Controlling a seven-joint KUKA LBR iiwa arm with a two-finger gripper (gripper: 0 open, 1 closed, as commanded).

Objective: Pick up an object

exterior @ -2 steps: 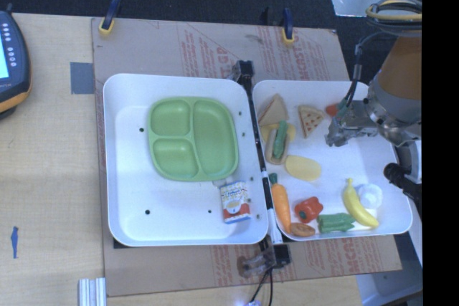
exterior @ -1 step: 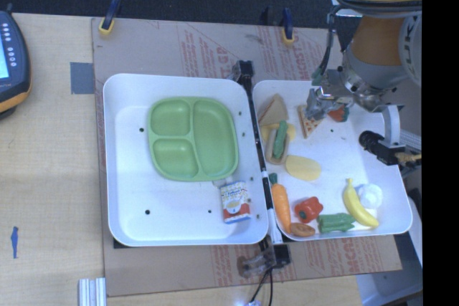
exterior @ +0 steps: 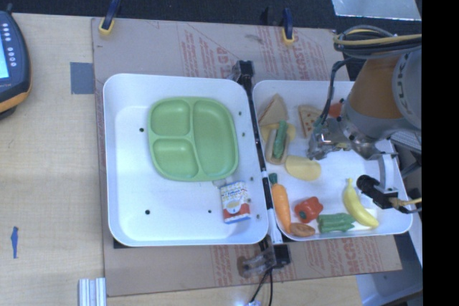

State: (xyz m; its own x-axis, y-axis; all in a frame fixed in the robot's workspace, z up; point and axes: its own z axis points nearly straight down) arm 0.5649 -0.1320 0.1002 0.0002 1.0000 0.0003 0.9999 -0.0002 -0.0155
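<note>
Over the right bin point(exterior: 401, 229), toward the frame's right, hung low with the hand point(exterior: 320, 145) just above the pale yellow food piece point(exterior: 303, 168), grip state impossible to tell, nothing seen held, so picking judged yet undone.

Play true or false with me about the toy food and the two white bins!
1. The green plate lies in the left bin. True.
2. The banana lies on the green plate. False: it lies in the right bin.
3. The carrot lies in the right bin, near the divide between bins. True.
4. The small carton sits in the right bin. False: it sits in the left bin, just below the plate.
5. The gripper is over the right bin. True.
</note>
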